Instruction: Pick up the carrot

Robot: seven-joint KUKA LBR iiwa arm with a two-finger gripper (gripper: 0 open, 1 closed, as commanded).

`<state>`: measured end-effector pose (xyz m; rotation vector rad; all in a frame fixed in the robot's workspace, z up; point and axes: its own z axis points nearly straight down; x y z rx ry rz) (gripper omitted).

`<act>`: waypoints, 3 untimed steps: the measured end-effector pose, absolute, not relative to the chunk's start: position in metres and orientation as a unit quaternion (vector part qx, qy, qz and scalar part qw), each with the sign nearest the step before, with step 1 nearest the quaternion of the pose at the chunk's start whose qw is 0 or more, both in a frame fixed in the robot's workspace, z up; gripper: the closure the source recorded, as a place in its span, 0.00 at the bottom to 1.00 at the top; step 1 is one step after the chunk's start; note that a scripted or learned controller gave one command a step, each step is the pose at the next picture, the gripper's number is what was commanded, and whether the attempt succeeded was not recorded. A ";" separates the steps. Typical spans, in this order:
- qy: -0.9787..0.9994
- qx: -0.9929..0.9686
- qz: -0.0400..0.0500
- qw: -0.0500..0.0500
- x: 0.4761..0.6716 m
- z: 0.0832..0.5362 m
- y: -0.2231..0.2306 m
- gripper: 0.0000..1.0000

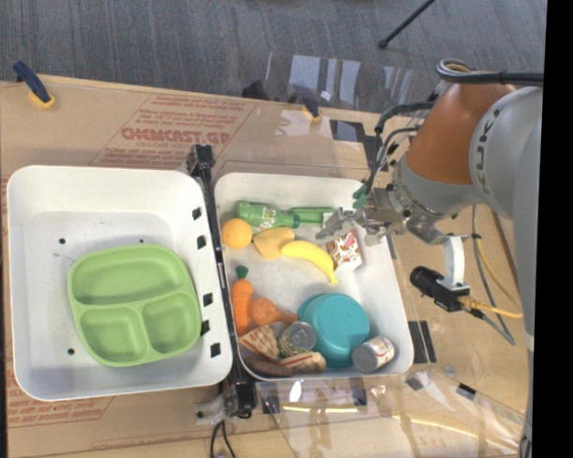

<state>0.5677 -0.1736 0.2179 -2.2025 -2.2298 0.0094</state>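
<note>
The carrot (241, 304), orange with a small green top, lies along the left wall of the right bin (390, 274), near its front. It sits beside a rounder orange item (267, 312). My gripper (350, 224) hangs over the back right part of that bin, well away from the carrot. It is just above a small red and white packet (347, 252) and the right end of a banana (311, 257). Whether it touches the packet is unclear.
The right bin also holds a green bottle (268, 214), a yellow ball (236, 233), a teal bowl (335, 326), two cans (299, 338) (374, 351) and a pizza slice (262, 343). The left bin (43, 205) holds a green divided plate (134, 303).
</note>
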 end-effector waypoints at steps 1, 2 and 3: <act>-0.668 -0.744 0.004 0.007 0.537 0.134 -0.092 0.00; -0.657 -0.754 -0.005 -0.007 0.503 0.098 -0.095 0.00; -0.563 -0.827 0.002 0.002 0.529 0.092 -0.093 0.00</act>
